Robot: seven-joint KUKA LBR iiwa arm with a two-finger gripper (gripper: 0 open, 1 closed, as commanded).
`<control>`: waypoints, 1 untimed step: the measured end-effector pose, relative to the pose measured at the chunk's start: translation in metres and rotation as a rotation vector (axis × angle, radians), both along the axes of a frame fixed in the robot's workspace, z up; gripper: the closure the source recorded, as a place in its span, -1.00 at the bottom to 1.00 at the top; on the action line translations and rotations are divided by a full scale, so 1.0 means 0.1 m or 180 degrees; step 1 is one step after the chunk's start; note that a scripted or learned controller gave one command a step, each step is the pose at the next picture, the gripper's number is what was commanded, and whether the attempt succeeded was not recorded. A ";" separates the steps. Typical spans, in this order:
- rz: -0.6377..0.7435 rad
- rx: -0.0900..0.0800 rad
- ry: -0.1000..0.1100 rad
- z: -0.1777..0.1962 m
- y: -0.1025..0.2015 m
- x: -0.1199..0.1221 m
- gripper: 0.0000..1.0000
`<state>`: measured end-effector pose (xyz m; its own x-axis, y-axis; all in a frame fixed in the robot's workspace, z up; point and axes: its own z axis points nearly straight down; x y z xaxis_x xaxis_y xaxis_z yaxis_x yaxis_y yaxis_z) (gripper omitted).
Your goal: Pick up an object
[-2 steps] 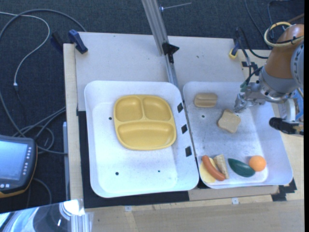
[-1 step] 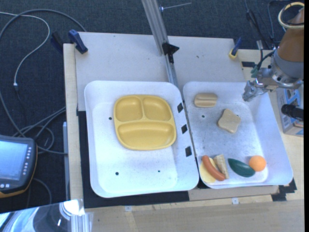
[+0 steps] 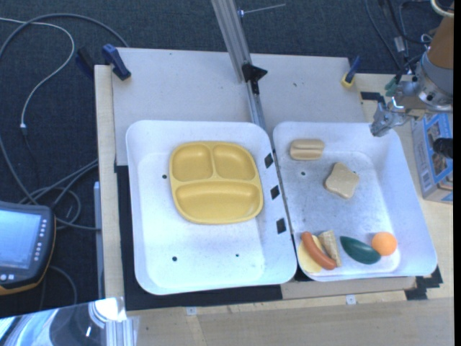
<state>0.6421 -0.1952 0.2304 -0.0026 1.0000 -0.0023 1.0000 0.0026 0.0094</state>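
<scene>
We record the candidate objects first, all lying in the right bin point(image 3: 410, 193): a tan bun-shaped piece point(image 3: 307, 150) near the bin's far left corner; a pale bread-like chunk point(image 3: 341, 181) just toward the near side and right of it, apart from it; and along the near edge a row consisting of a red sausage-like piece point(image 3: 317, 251), a beige wedge point(image 3: 330, 244) touching it, a dark green pepper-like piece point(image 3: 359, 250), and an orange ball point(image 3: 385, 244) touching the green piece's right end. Under the sausage and wedge we note a pale yellow flat item point(image 3: 305, 261), partly hidden. Next, the gripper point(image 3: 382, 121) hangs over the far right corner of the right bin, well apart from every listed object; nothing is seen between its fingers, and we cannot tell whether it is spread or closed. The left bin point(image 3: 144, 193) holds one yellow divided tray point(image 3: 215, 181) with three compartments, lying flat near its centre. Beyond the bins, we list a grey metal post point(image 3: 229, 20), blue clamps point(image 3: 117, 61) at the bench's far corners, black cables point(image 3: 43, 63) on the dark floor, and a screen point(image 3: 21, 244) at the left edge.
</scene>
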 end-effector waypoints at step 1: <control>-0.0002 -0.0004 -0.0002 0.65 -0.05 0.02 1.00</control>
